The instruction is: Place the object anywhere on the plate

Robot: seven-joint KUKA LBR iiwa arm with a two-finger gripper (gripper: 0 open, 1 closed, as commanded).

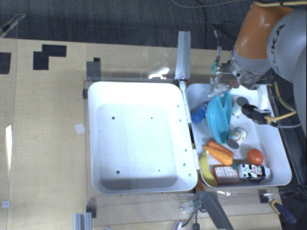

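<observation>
Gripper [224, 82] sat at top of right white bin [283, 171], pinching top rim of thin blue plastic plate [219, 115]. Plate hung on edge, tilted, above orange carrot [219, 151]. Plate looked light, stiff, slippery; rim hold seemed best. Red tomato [255, 155] lay near carrot.

Robotics lab, KUKA arm [273, 32], two white bins [96, 128], loose cables [201, 4]

Open left bin [134, 128]; cluttered right bin [278, 150] beneath arm [268, 32].
</observation>
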